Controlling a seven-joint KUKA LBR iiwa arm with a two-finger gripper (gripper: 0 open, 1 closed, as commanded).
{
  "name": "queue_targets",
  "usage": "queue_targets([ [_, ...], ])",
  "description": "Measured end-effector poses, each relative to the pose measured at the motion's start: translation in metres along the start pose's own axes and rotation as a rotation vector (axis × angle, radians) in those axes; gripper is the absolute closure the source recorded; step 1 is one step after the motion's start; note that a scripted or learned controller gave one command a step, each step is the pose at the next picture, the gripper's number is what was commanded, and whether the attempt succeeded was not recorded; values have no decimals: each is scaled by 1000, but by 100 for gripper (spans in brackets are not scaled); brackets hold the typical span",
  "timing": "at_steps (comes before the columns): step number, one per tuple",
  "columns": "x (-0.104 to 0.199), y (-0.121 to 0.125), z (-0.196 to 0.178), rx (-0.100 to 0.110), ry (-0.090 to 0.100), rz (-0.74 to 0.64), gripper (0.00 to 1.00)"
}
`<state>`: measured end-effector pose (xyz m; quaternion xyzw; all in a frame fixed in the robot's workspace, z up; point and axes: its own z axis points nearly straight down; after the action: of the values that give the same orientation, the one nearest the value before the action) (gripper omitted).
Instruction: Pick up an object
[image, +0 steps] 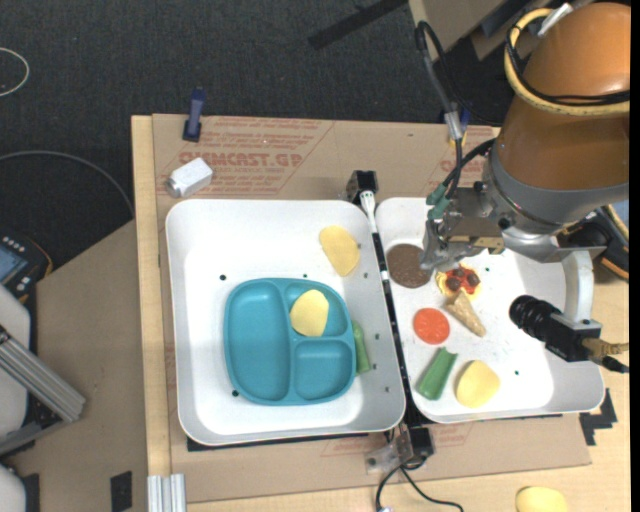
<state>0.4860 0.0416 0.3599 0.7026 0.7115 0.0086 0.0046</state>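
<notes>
In the right bin (545, 385), the gripper (445, 262) hangs beside a brown disc (404, 266). Open or closed, I cannot tell.

Seeing smooth white plastic with a slight sheen on left bin (190, 300) and right bin (560, 395). Teal divided plate (255, 350): smooth plastic, satin finish. Matt brown printed cardboard sheet (260, 150). Glossy orange band (575, 60), smooth grey shell (560, 195) on the arm. Dull bare metal on claw (437, 262). Matt plastic look on yellow piece (478, 383). Dark, rough, carpet-like floor (90, 70).
</notes>
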Motion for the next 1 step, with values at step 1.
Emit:
queue_targets([
  [1,-36,-10,99,28,-7,17,100],
])
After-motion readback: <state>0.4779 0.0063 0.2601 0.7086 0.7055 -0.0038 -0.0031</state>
